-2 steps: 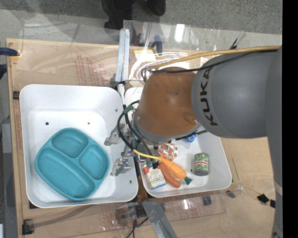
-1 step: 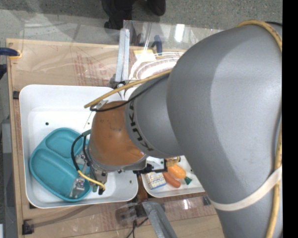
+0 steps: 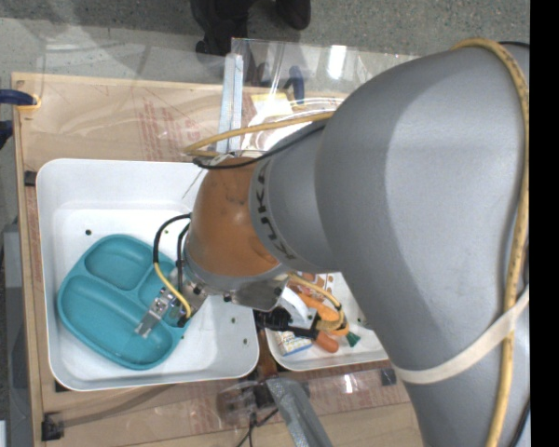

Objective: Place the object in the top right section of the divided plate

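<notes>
The grey arm (image 3: 419,212) is nearest the camera, one big link reaching in from the right and covering most of the right bin, with its orange band (image 3: 228,222) above the wrist and a yellow cable looped along it. At the far left a blue clamp (image 3: 0,119) grips the bench edge. Two shallow white bins sit side by side on the wooden bench: the left bin (image 3: 93,194) is in full view and the right bin (image 3: 354,347) shows mostly as a lower corner under the arm. In the left bin lies one teal divided plate (image 3: 107,291), with three sections visible: one toward the top, one at the left and one along the lower right. The gripper (image 3: 154,319) hangs over the plate's lower right section, its metal fingertips close above or touching the teal surface; whether the fingers are spread or closed cannot be told from this angle, and nothing can be seen between them. In the visible corner of the right bin there is a small heap of objects (image 3: 317,329), among them an orange piece, a small green piece and a white one, lying just right of the gripper across the bin walls. Which of these is the task's object cannot be told.
</notes>
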Motion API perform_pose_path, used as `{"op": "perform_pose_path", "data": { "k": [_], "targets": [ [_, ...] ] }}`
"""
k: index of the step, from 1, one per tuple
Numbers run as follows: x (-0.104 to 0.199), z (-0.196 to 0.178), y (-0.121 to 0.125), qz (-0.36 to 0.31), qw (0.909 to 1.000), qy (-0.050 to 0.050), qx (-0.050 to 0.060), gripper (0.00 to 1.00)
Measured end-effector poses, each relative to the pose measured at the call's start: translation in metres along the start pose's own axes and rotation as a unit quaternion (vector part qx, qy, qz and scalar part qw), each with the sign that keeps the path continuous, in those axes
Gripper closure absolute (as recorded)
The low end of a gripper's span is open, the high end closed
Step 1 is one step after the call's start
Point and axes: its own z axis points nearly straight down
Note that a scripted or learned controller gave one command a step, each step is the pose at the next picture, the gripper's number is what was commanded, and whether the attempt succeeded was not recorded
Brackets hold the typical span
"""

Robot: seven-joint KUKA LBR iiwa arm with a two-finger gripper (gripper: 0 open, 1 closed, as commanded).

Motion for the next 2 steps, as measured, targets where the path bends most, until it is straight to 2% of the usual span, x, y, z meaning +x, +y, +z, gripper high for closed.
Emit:
{"op": "perform_pose_path", "data": {
  "k": [1, 2],
  "targets": [
    [0.049, -0.001, 0.018, 0.204, 0.9789, -0.003, -0.002, 0.00],
    [0.046, -0.015, 0.020, 0.202, 0.9793, -0.006, -0.006, 1.00]
  ]
}}
